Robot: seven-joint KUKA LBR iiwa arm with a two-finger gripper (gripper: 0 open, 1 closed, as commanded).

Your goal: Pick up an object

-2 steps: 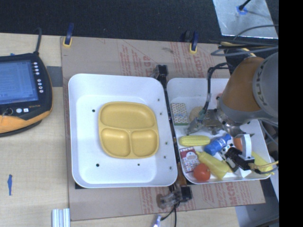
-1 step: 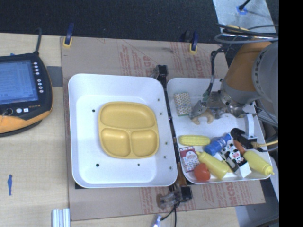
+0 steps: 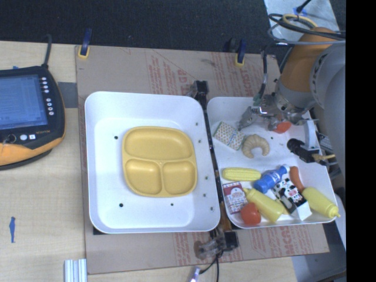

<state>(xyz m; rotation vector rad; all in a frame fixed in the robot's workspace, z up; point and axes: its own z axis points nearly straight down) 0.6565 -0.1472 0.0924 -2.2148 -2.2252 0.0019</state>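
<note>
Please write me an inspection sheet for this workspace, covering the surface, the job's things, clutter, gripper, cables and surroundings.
Surface: brown cardboard sheet clamped on a wooden bench, bearing two white bins.
Job's things: right bin holds a croissant, corn cob, tomato, two yellow bottles, blue bottle, cow-print carton, small red-and-white box, wrapped packet and sausage.
Clutter: left bin holds a yellow divided plate.
Gripper: gripper low over the right bin's far end; finger state unclear.
Cables: dark cables on the arm.
Surroundings: teach pendant at left; blue clamps at the far edge.
</note>
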